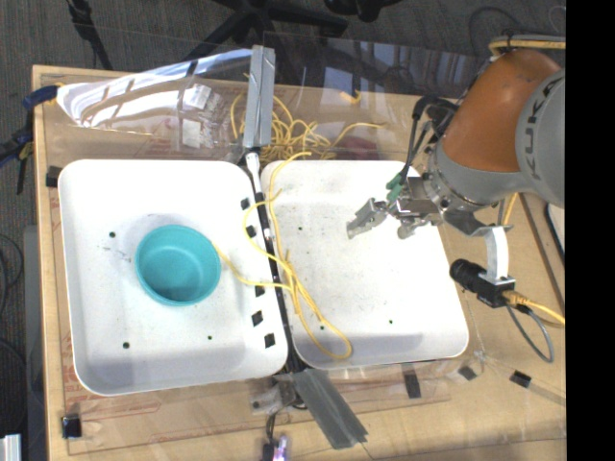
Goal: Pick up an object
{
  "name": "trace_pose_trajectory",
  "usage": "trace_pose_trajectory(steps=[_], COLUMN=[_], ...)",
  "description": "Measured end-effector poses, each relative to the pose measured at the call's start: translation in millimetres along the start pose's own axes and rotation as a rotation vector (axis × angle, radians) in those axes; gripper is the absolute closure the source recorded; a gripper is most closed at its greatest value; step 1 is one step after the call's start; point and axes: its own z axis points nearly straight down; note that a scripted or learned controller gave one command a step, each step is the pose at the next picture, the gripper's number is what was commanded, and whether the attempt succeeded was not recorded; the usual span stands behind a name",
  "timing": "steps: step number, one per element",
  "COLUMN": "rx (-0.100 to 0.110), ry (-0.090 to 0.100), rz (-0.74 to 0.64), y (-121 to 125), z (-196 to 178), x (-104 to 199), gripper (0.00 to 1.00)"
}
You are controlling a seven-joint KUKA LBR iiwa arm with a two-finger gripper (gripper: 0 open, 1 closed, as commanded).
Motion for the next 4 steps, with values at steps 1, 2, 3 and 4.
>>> trace_pose_trajectory(steps=[1,2,3,4], rx=[-0.002,-0.022,-0.012,-0.012], ry=[0.0,-0.022,-0.01,-0.01], rz=[0.054,-0.019,-0.032,-0.032], y=[-12,-37,-37,-37], z=[158,153,144,144], x=[42,54,60,60], gripper=[0.0,0.0,1.0,0.0])
